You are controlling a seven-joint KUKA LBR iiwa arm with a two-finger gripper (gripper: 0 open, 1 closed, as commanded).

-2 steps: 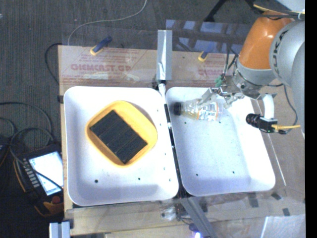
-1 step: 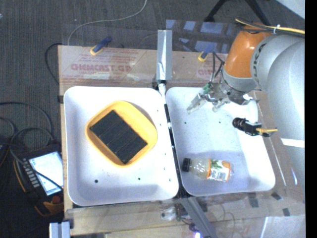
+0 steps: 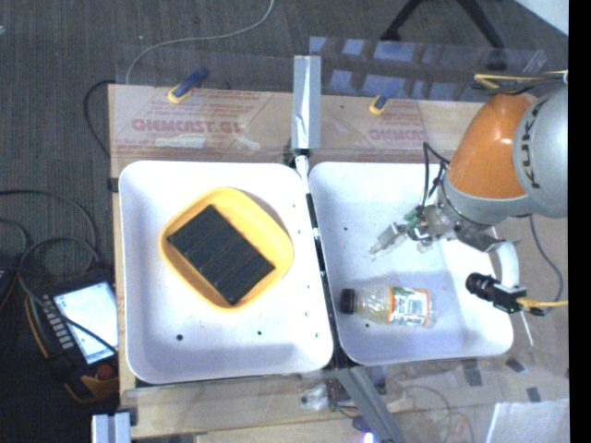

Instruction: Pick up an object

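Nothing grabbed yet: claw [image 3: 392,236] hung over the right bin [image 3: 369,187] middle, fingers apart with nothing between them, while the bottle [image 3: 392,305] lay near that bin's front edge, untouched

Even, bright overhead light, soft shadows, slightly grainy, mildly blurred throughout.

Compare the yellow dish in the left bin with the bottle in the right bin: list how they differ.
The yellow dish is broad, opaque and sits flat, holding a dark ribbed rectangular piece; the bottle is slim, see-through and lies on its side. The dish is plain yellow; the bottle has a dark cap and an orange-and-white label. The dish fills much of the left bin; the bottle takes a small part of the right bin. Both rest apart from the gripper.
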